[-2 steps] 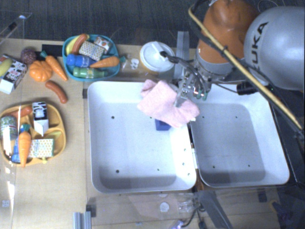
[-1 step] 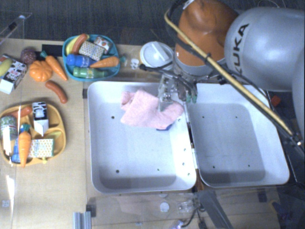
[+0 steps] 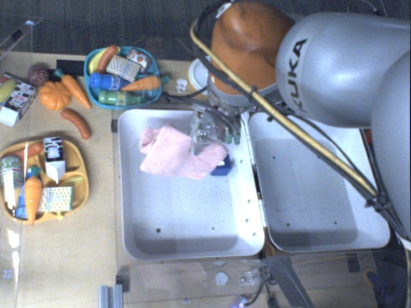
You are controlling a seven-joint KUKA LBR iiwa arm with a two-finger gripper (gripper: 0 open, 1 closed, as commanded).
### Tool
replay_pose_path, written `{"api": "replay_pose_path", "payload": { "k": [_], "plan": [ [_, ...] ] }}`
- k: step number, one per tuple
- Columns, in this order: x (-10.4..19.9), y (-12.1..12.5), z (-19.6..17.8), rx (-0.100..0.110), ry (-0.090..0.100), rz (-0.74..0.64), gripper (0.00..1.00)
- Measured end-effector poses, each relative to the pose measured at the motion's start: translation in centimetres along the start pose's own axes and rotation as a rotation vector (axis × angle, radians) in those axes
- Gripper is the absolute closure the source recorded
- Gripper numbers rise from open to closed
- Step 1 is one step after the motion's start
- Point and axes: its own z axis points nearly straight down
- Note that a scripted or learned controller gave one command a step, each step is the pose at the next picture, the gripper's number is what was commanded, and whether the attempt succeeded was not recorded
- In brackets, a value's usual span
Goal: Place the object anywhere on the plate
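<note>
A small dark-blue block-like object (image 3: 222,167) lies in the left shallow white bin (image 3: 186,236), in its upper right part, half tucked under the right edge of a crumpled pink cloth (image 3: 173,153). This is probably the thing to be moved, though the cloth is the only other candidate in the bin. Too little of the blue piece shows to give its long axis.

The grey metal two-finger gripper (image 3: 210,135) hangs just above the cloth's right end. The blue piece lies from it at about five o'clock, very near, and the bulk of the cloth spreads towards eight o'clock. Whether the gripper is open or closed I cannot tell, as the wrist and cabling cover it, and nothing shows that it grips anything.

The likeliest plate is the yellow round plate (image 3: 82,172) on the wooden bench, at nine o'clock from the gripper and well apart, past the bin's left wall. It already carries toy food, so the carry would run leftward to a crowded surface.
</note>
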Motion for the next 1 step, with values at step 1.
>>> {"api": "replay_pose_path", "payload": {
  "k": [1],
  "plan": [
    [-0.02, -0.02, -0.02, 0.000, 0.000, 0.001, 0.00]
  ]
}}
